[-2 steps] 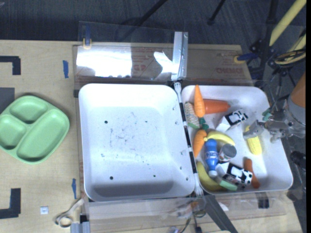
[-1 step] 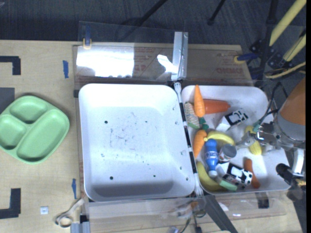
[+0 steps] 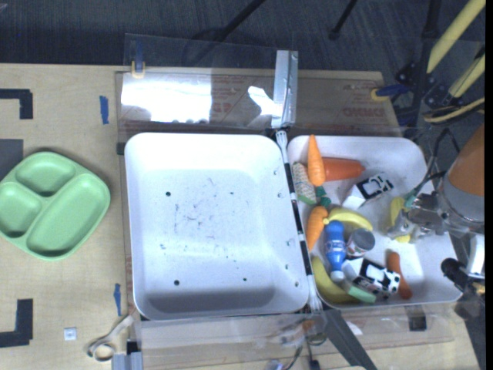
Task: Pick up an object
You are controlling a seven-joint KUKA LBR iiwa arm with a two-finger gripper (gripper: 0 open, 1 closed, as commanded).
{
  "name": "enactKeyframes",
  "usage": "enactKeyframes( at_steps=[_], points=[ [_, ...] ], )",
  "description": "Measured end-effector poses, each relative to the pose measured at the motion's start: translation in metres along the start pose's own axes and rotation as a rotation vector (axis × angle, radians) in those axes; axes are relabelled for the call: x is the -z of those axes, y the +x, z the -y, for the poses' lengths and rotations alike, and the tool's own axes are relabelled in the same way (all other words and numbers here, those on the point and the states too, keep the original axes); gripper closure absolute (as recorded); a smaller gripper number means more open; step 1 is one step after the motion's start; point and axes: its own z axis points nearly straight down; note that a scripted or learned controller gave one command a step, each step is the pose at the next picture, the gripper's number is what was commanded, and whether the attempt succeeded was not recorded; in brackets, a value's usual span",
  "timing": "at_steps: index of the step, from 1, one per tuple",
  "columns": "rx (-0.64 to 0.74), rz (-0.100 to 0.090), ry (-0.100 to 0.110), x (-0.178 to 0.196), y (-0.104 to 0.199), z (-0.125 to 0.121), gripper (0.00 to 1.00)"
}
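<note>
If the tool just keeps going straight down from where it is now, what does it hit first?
Probably the bare floor of the right bin, beside the small yellow piece. The tool sits over that right-hand patch, though depth is unclear from this slanted view.

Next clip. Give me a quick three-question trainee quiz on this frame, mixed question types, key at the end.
1. True or false: the green divided plate lies inside the left bin.
2. Which bin holds the carrots, bananas and blue bottle? A) left B) right
3. Fill in: the arm reaches in from the view's ____ side.

Key: 1. False; it lies on the bench, left of both bins. 2. B, the right bin. 3. Right.
</note>
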Motion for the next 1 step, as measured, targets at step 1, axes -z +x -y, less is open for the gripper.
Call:
enactKeyframes(
  at_steps=[1],
  points=[
    [-0.132,0.007,-0.001,0.1083,0.0397,0.0137,1.00]
  ],
)
